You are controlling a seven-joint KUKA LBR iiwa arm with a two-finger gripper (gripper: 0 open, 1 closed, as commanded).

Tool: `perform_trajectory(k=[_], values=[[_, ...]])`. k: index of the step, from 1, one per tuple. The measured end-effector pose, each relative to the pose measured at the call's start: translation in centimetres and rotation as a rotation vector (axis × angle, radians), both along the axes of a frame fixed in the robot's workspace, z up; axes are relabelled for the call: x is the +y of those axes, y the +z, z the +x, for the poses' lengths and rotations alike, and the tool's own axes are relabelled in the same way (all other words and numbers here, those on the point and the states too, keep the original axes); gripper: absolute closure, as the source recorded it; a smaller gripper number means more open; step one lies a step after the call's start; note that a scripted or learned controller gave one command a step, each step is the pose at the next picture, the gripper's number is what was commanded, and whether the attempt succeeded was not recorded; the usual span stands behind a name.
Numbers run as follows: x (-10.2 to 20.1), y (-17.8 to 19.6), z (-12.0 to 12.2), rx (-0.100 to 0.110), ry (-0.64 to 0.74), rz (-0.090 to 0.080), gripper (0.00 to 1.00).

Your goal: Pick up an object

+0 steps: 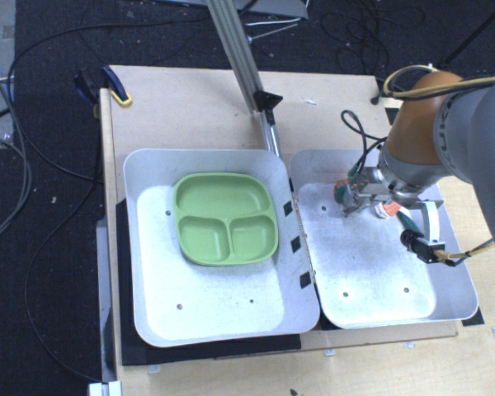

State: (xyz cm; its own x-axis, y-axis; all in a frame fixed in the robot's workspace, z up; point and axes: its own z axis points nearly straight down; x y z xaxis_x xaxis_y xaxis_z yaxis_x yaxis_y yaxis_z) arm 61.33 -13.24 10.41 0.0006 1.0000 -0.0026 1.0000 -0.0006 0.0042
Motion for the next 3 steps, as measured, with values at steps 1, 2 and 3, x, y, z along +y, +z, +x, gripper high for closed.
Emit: perform_trajectory(k=[1,2,3], values=[[-0.8,6.0,0.1,-0.002,-0.001,0.001,1.0],[-0.4,10.6,0.8,-0.003,0.003,0.001,1.0],[-0.4,13.6,0.9,-0.001,0.003,0.001,1.0]])
